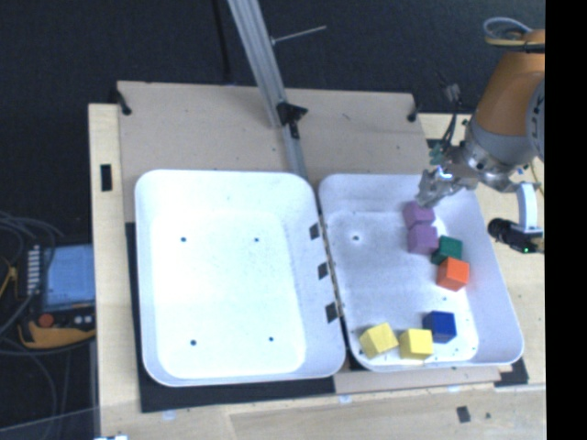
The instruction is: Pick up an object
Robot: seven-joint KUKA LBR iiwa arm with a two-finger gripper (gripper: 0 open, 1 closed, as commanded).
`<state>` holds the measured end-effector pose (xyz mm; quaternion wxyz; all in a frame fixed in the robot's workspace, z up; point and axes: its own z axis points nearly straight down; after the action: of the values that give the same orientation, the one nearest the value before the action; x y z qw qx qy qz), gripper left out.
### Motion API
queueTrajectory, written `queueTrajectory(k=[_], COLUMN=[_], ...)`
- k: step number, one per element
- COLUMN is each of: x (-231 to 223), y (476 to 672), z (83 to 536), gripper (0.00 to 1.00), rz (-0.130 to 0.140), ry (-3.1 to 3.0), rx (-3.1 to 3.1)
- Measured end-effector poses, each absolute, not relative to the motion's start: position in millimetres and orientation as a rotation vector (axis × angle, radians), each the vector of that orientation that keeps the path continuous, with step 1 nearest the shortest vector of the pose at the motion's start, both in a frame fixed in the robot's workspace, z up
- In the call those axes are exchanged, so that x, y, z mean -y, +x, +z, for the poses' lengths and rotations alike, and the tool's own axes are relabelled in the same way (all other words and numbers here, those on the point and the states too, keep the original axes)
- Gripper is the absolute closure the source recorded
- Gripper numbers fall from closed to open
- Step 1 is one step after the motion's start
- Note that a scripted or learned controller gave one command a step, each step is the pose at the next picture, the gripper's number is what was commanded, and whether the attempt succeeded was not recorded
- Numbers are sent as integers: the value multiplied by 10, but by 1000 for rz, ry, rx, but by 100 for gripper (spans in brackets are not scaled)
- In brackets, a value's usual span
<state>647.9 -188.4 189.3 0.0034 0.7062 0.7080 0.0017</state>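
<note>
The right bin (367,273) holds several small blocks. Two purple blocks (421,228) sit together near its far right side, the upper one directly under my gripper (431,191). Below them lie a green block (449,247) and an orange block (453,273). A blue block (440,324) and two yellow blocks (396,341) rest near the front edge. My gripper hangs low over the bin's far right corner, its tip touching or just above the upper purple block.
The left bin (229,273) stands beside the right one, split by a ridge with black clips (323,269). A slanted metal pole (266,62) rises behind the bins. A blue box with cables (69,278) lies off the bench's left.
</note>
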Motion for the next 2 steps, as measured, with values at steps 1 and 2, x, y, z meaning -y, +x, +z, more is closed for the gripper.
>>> queueTrajectory(k=[1,2], x=[1834,1853], y=[6428,6438], z=[2400,2783], gripper=[100,100], rz=[5,4], ry=[2211,2211], rx=[-2222,-2223])
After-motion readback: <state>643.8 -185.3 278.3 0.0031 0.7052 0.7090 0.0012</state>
